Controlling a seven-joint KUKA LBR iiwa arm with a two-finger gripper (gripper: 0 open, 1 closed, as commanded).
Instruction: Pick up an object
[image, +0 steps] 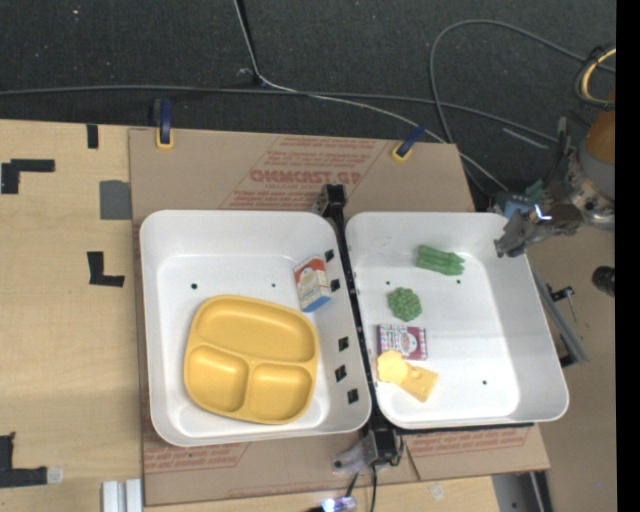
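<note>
The things on offer lie in the two white bins: in the right bin (520, 395) a long green piece (440, 260) sits toward the far side, a rounder green lump (404, 303) lies nearer the middle, and below that a small pink packet (403, 341) touches a yellow wedge (408, 378) close to the near left corner. In the left bin (165, 300) a yellow divided tray (251, 358) fills most of the floor, and a small red, white and blue carton (314, 284) stands beside it against the right wall. The end effector (518, 235) hangs at the right bin's far right corner, over the rim, holding nothing I can see; whether it is open or closed I cannot tell. Both bins rest on a cardboard sheet (290, 170) on the tabletop (60, 330)
</note>
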